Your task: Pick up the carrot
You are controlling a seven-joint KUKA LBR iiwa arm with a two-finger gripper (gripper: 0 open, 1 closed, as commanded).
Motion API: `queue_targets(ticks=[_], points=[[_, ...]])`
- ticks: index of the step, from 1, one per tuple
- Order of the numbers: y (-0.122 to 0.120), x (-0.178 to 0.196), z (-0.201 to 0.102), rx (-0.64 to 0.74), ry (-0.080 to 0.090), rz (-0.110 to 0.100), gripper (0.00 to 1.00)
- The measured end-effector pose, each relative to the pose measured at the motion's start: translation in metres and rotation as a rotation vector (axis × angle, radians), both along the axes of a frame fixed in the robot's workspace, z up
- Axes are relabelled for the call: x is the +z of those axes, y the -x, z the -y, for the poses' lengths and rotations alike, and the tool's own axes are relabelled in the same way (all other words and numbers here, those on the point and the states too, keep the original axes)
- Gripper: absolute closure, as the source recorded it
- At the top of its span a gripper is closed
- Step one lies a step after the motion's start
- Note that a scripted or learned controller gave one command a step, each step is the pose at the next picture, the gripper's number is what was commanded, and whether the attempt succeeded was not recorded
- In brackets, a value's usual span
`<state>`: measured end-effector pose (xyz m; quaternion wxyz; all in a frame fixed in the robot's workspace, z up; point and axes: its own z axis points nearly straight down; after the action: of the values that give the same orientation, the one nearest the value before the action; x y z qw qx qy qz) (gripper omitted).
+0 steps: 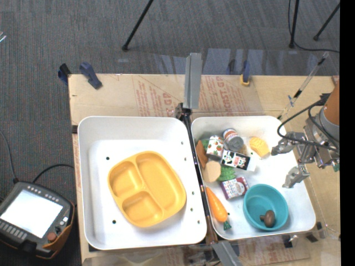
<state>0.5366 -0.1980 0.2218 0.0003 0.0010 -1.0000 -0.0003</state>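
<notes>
The bench (pixel 138 93) is a board of pale wood carrying two shallow white bins side by side. The left bin (pixel 94 143) holds a yellow plate (pixel 146 188) with three compartments, lying at a slant near the middle. The right bin (pixel 302 215) is crowded along its left half. The arm (pixel 333 112) reaches in over the bin's right rim (an orange patch shows at the frame's edge), and its gripper (pixel 291 162) hangs above the bin's right side, well apart from the clutter; whether its jaws are apart or together cannot be told from this angle, and nothing is visible between them.

A teal bowl (pixel 265 205) sits in the near part of the right bin with a small brown lump (pixel 269 218) inside. Above it lie a black-and-white carton (pixel 236 160), a small carton printed with a strawberry (pixel 214 146), a tin can (pixel 232 138), a dark red packet (pixel 233 187) and a yellow corn cob (pixel 259 147).

The carrot (pixel 216 204) lies against the right bin's left wall, near the front, orange with a green stub pointing toward the bowl, just beside the dark red packet.
</notes>
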Motion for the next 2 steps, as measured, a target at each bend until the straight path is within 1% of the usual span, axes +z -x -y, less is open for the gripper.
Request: queue_targets(ticks=[1,2], points=[[-0.042,0.018,-0.027,-0.224,0.000,0.003,0.00],[-0.070,-0.136,-0.032,-0.390,-0.001,-0.011,0.00]])
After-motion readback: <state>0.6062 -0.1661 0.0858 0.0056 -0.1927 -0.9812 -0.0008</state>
